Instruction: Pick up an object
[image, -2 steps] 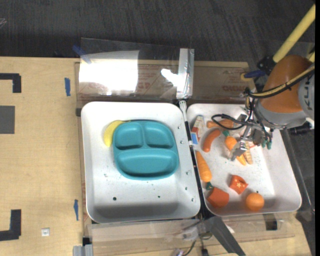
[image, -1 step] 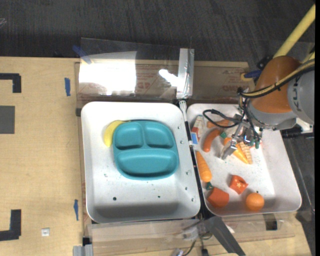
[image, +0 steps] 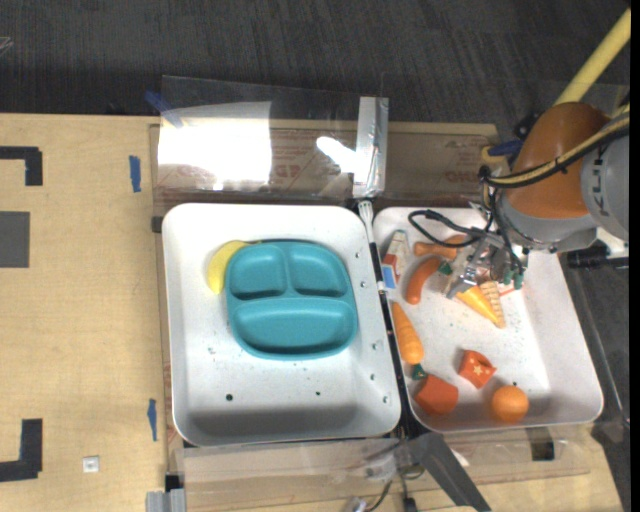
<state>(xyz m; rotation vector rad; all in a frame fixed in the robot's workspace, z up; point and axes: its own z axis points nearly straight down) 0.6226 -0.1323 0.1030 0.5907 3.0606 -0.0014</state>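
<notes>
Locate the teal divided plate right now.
The teal divided plate lies in the left bin, toward its back and middle, partly covering a yellow object at its back-left edge.

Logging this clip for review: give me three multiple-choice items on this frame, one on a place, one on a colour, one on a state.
1. Where does the divided plate lie?
A. left bin
B. right bin
C. on the bench outside the bins

2. What colour is that plate?
A. red
B. teal
C. white

3. Where is the gripper?
A. over the left bin
B. low in the right bin, by the yellow-orange wedge
C. over the bench outside the bins

Answers:
1 A, it rests in the left bin.
2 B, its surface is teal.
3 B, it sits beside the wedge in the right bin.
</notes>
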